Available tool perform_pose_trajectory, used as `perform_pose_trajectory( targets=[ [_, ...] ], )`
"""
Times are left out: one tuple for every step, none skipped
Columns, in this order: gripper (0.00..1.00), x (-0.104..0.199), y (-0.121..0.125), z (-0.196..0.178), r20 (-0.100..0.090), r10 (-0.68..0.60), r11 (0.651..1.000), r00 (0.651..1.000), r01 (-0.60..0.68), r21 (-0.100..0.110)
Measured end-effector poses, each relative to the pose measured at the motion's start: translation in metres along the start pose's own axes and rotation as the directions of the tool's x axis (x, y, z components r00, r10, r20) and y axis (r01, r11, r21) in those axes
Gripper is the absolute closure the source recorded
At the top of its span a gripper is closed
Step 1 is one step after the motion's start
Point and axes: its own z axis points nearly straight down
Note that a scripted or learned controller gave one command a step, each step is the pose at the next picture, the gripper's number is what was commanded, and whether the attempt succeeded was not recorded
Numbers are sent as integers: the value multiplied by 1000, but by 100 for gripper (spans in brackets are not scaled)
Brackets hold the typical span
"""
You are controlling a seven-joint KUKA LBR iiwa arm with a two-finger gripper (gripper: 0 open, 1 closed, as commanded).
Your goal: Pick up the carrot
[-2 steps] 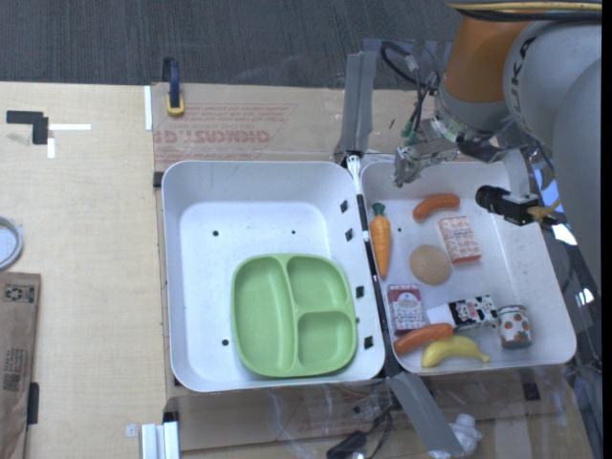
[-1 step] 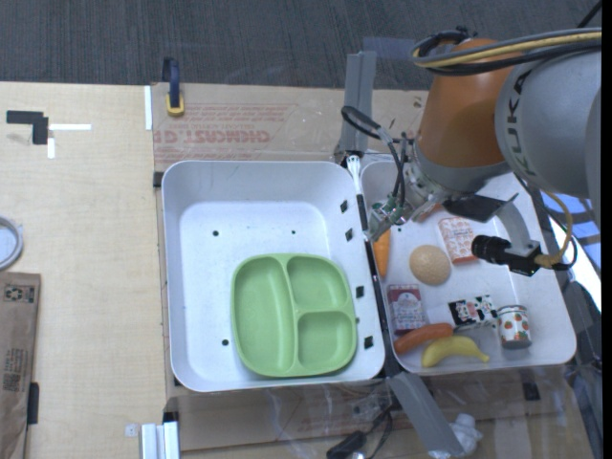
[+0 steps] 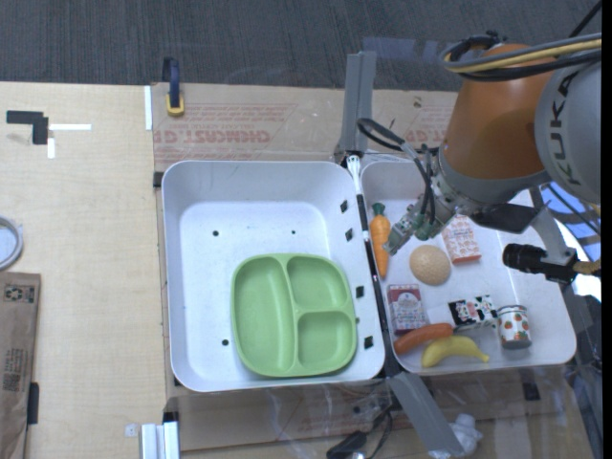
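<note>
Underneath, pale wooden bench, dark floor.

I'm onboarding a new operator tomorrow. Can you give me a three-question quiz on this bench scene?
1. True or false: the carrot lies in the green plate.
2. Which bin holds the banana? A left, B right.
3. Fill in: the end effector hovers just to the ____ of the carrot in the camera view.

Key: 1 false, it lies in the right bin by the divider; 2 B; 3 right.
</note>
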Motion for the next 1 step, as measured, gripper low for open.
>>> perform_pose_trajectory(
  targets=[
    [100,22,59,36,0,234,972,972,-234,0]
  ],
)
